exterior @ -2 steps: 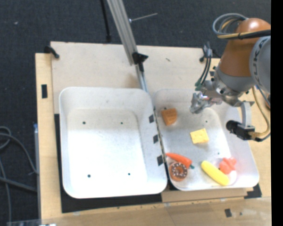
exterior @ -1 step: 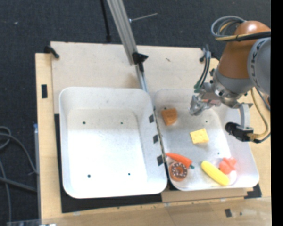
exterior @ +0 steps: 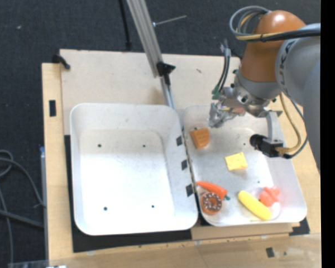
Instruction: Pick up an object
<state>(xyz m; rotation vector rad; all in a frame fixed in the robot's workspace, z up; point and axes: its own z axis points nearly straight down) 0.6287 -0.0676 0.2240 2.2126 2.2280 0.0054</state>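
I see the gripper (exterior: 218, 118) hovering near the small orange-brown block (exterior: 200, 138) in the right white bin (exterior: 287, 191); nothing lifted yet, grasp state: cannot tell.

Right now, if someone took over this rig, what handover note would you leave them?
Gripper: over the right bin's far-left part, just above the orange block; whether the jaws are open or shut can't be told.
Also in the right bin: yellow block, carrot, brown round piece, banana, red-pink piece.
Done: nothing visibly picked.
Left: grasp one object, likely the orange block, and lift.
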